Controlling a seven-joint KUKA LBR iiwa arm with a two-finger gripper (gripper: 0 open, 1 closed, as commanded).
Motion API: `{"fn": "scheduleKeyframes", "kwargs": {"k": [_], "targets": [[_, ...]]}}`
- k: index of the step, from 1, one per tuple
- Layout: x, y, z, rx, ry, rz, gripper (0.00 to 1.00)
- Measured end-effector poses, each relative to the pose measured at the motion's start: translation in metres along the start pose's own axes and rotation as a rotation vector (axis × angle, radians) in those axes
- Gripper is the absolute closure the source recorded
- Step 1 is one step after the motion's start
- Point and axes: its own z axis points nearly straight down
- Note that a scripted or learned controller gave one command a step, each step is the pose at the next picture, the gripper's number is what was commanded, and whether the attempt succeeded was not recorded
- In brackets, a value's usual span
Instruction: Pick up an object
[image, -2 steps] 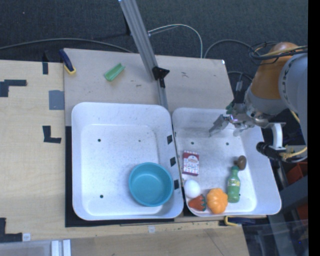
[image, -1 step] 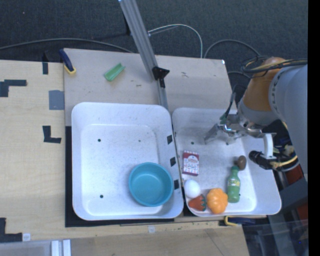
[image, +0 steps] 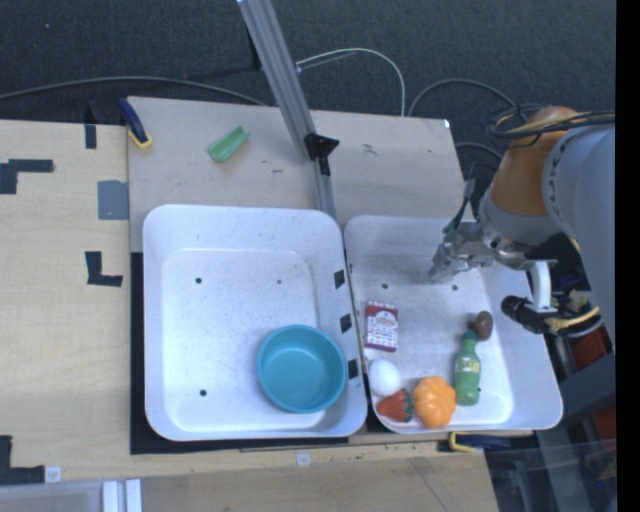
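Because the gripper (image: 446, 262) sits over the bare upper floor of the right bin (image: 400, 235), well apart from every object there, the plainest risk in the camera view is a closure on nothing if it descends where it is. Whether its fingers are spread or closed cannot be told at this slant. The pickable things crowd the bin's lower end: a small red carton (image: 381, 326) lies flat near the left wall, a white egg (image: 384, 377) touches a red pepper-like piece (image: 397, 405), an orange pumpkin (image: 434, 400) presses against a green bottle (image: 467, 368), and a small brown item (image: 483, 324) lies just above the bottle. Going into that cluster, I judge, could nudge neighbours or catch two at once. A blue bowl (image: 301, 367) rests in the left bin (image: 170, 300).

The arm reaches in from the right, its orange band (image: 520, 170) above the wrist, tool angled down and leftward into the bin.
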Motion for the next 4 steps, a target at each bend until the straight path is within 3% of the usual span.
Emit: {"fn": "scheduleKeyframes", "kwargs": {"k": [2,4], "targets": [[-0.009,0.003,-0.107,-0.007,-0.001,0.001,1.0],[0.113,0.022,-0.123,-0.002,0.002,-0.005,1.0]]}}
